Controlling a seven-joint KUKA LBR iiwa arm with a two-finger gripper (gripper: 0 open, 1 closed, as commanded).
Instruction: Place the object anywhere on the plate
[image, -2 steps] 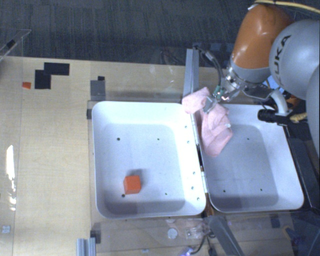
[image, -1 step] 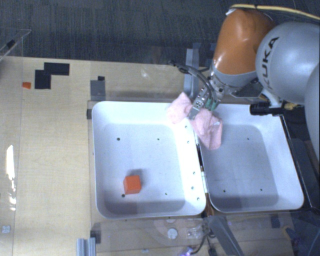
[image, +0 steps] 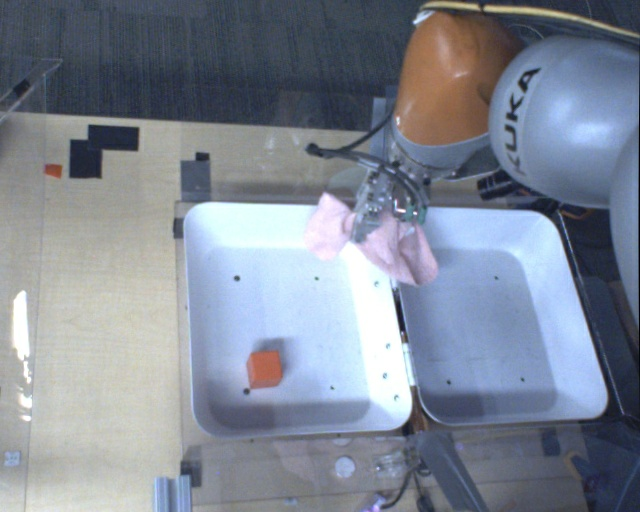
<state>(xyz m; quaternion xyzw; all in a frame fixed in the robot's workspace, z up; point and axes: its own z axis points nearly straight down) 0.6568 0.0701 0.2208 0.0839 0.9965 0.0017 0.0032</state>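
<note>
A pink cloth (image: 378, 243) hangs in the air above the seam between the two white bins, draped to both sides of my gripper (image: 372, 222). The gripper points down from the orange-banded wrist and is shut on the cloth's middle. The left bin (image: 215, 300) holds an orange cube (image: 265, 369) near its front left. No plate shape stands out apart from the bins themselves.
The right bin (image: 560, 330) lies under the arm's reach, with my grey arm body (image: 570, 110) looming over its back right corner. Black marks (image: 100, 148) and a small orange tag (image: 53, 171) sit on the wooden bench to the far left.
</note>
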